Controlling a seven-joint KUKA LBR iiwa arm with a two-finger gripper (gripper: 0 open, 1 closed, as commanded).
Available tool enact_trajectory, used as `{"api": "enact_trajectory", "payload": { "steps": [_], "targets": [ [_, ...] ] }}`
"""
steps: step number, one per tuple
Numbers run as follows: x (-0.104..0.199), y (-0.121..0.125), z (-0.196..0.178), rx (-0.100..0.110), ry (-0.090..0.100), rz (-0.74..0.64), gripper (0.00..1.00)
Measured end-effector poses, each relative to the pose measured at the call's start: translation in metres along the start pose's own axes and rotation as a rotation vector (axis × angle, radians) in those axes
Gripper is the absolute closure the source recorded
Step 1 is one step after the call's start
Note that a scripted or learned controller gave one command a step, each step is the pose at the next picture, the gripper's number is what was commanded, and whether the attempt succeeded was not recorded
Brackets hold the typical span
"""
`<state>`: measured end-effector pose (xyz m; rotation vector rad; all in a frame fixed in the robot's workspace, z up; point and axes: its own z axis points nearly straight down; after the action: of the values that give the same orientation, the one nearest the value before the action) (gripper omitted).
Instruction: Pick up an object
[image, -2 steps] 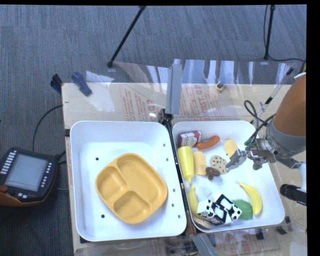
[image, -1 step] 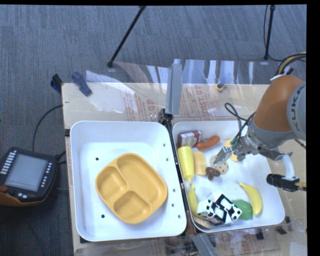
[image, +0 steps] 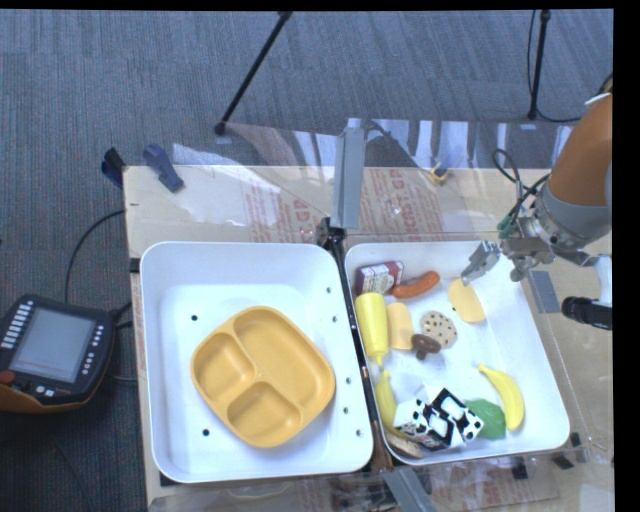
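Setting: a cardboard-topped bench (image: 290, 205) is standing on grey carpet, bearing two shallow white bins side by side; a handheld control pendant (image: 50, 350) is lying at the left edge of the frame.
Left bin (image: 170, 290): is holding a yellow three-compartment plastic plate (image: 262, 375), centre-left of the frame.
Right bin (image: 530, 350): is holding the candidate objects: a yellow toy banana (image: 505, 395) at lower right, a pale yellow flat slice (image: 466, 301) near the upper middle, a red-orange toy sausage (image: 416, 286), a chocolate-chip cookie (image: 437, 325), a yellow squeeze bottle (image: 371, 325), and a black-and-white patterned block (image: 445, 418) at the bottom.
Arm: is reaching in from the right of the frame, orange band uppermost.
Gripper (image: 497, 255): is hovering over the upper right part of the right bin, just above the pale slice; fingers appear spread, with nothing between them.
Step in hand: approach, judged; no object is being lifted yet.
Next move: judged to call for choosing a target, likely the nearby slice, lowering squarely over it and closing; a flat piece is likely to slip.
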<state>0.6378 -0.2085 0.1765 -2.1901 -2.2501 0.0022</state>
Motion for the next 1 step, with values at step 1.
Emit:
{"api": "enact_trajectory", "payload": {
  "steps": [1],
  "targets": [
    [0.0567, -0.0207, 0.0848, 0.014, 0.006, -0.05, 0.0]
  ]
}}
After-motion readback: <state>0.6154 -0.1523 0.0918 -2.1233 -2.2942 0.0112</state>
